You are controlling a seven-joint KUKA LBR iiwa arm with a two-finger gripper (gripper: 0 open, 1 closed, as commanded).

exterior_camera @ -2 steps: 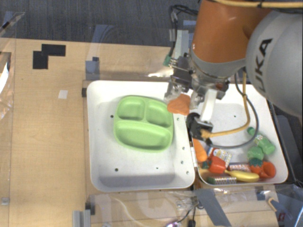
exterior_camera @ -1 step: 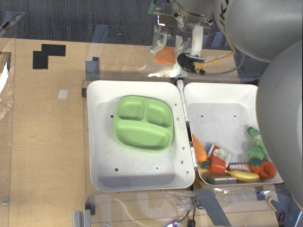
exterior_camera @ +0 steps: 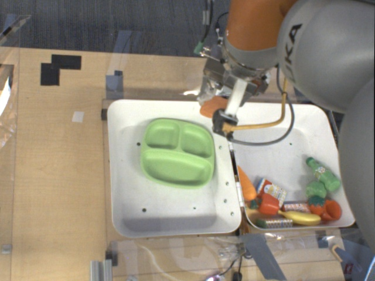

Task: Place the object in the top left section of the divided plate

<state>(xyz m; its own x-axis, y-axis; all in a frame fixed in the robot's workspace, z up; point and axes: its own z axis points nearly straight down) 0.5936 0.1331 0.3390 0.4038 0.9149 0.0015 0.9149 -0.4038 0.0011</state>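
Grey arm (exterior_camera: 316,45) with its orange band reaches in from the right. The gripper (exterior_camera: 214,96) hangs over the back rim where the two bins meet. Just under it is an orange lump (exterior_camera: 209,107), small and rounded, touching the gripper or very nearly so. I cannot tell whether it is gripped or how wide the gripper stands, because wrist hardware covers the tip from my angle.

Next out is the left bin (exterior_camera: 129,180), white and shallow. The green divided plate (exterior_camera: 176,170) lies flat near its middle. Its top left section (exterior_camera: 163,134) is near the orange lump but apart from it, lower and to the left.

The right bin (exterior_camera: 281,157) has a cluster in its near corner:
- a carrot (exterior_camera: 246,186) against the dividing wall
- a red-and-white carton (exterior_camera: 273,189)
- a red toy vegetable (exterior_camera: 269,205)
- a banana (exterior_camera: 301,217)
- a green bottle (exterior_camera: 317,168)
- a green leafy piece (exterior_camera: 320,188)

The items overlap, and several are too small for me to name. The arm cuts off that bin's far right side.

The bench (exterior_camera: 53,168) is pale wood with a black L-shaped mark (exterior_camera: 58,67) at its back left. Dark blue-grey carpet (exterior_camera: 105,10) runs behind it.
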